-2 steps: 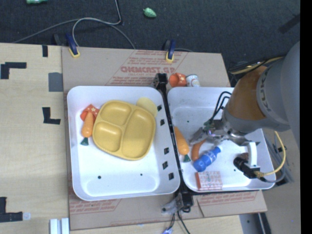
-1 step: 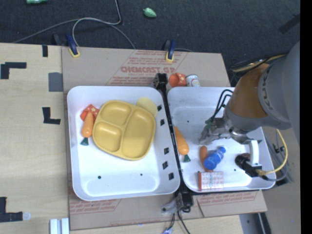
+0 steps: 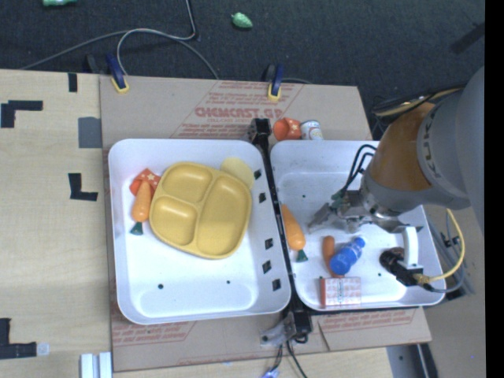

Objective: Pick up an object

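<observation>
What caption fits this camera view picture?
Robot gripper hovers in the right bin above a blue bottle; yellow tray fills the left.

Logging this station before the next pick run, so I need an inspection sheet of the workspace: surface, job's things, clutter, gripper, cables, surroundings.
Surface: cardboard sheet clamped to the bench, bearing the left bin and right bin.
Job's things: yellow divided plate and toy carrot in the left bin; orange carrot, blue bottle and red-white box in the right bin.
Clutter: small items behind the bins.
Gripper: gripper low in the right bin; finger state unclear.
Cables: white cable on the floor.
Surroundings: dark carpet, two green bits.
</observation>
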Tool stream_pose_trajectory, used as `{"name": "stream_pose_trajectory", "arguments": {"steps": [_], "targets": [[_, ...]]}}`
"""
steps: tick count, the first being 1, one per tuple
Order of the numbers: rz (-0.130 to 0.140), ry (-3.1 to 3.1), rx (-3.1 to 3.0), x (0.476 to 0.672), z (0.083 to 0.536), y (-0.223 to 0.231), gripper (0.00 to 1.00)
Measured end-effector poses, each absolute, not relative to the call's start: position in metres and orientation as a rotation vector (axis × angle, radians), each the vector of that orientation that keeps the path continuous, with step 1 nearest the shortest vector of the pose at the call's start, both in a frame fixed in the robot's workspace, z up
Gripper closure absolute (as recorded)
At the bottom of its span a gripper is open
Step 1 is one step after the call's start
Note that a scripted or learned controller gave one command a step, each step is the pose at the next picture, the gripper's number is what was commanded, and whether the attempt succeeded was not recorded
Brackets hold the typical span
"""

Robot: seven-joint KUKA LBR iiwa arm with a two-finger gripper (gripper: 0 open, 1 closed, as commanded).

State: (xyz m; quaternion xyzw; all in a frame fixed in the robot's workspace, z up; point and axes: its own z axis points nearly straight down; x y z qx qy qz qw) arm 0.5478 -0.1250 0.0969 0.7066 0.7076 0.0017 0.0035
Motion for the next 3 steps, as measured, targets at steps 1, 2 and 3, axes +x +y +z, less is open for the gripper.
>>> {"name": "stream_pose_trajectory", "arguments": {"steps": [1, 2, 3], "targets": [[0.002, 2.219, 2.219, 0.504, 0.087, -0.144, 0.00], [0.003, 2.218, 2.217, 0.505, 0.097, -0.144, 1.00], [0.001, 2.224, 2.219, 0.535, 0.184, -0.080, 1.00]]}}
